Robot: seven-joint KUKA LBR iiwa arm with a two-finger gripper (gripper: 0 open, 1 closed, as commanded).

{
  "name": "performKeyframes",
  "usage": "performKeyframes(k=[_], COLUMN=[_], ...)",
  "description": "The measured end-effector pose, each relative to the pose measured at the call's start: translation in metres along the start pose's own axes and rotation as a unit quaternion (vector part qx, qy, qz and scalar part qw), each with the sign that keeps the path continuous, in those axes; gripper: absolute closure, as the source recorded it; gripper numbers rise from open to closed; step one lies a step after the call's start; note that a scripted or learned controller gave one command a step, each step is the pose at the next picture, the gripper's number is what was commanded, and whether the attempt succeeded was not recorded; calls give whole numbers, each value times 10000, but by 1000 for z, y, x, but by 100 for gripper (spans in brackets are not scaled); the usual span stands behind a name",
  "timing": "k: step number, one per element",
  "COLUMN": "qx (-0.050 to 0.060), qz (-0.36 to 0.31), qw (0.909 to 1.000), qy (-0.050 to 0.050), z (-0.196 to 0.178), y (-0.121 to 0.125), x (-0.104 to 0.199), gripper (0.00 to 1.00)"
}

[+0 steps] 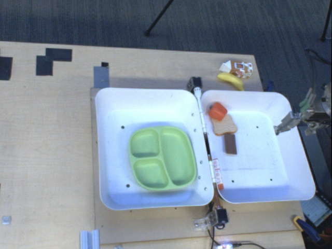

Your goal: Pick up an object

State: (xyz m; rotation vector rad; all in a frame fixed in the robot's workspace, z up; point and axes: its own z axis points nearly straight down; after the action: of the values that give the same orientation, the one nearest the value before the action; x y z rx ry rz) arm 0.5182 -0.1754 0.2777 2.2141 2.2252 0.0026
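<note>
The camera view looks down at a slant on a pale wooden desk [46, 139] carrying two shallow white bins side by side. The left bin [111, 139] holds a green divided plate [162, 158] with three compartments, lying flat toward the near half of the bin. The right bin [270, 180] holds three small things grouped in its far left corner: an orange-red block [218, 111] farthest from the camera, a tan piece shaped like a slice of bread [225, 126] just near of it and touching or overlapping it, and a dark brown rectangular bar [230, 144] lying at the near edge of the bread slice.

The gripper [284, 127] reaches in from the right, over the right rim of the right bin, well apart from the three things at the bin's left. A thin grey tip slants down and to the left over the rim; whether the fingers are open or closed cannot be told at this size, and nothing is seen between them.

On the desk beyond the far rim of the right bin lie a yellow banana [230, 80] and, just beside it, a small white and orange packet [239, 68]. A black clamp [195, 83] sits at the far end of the seam between the bins.
</note>
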Motion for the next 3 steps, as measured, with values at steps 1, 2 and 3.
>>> performKeyframes(k=[1,2,3], qx=[23,-27,-56], qz=[13,16,14], qw=[10000,10000,10000], qy=[10,-9,-10], z=[156,191,179], y=[-5,-30,-27], x=[7,43,43], gripper=[0,0,100])
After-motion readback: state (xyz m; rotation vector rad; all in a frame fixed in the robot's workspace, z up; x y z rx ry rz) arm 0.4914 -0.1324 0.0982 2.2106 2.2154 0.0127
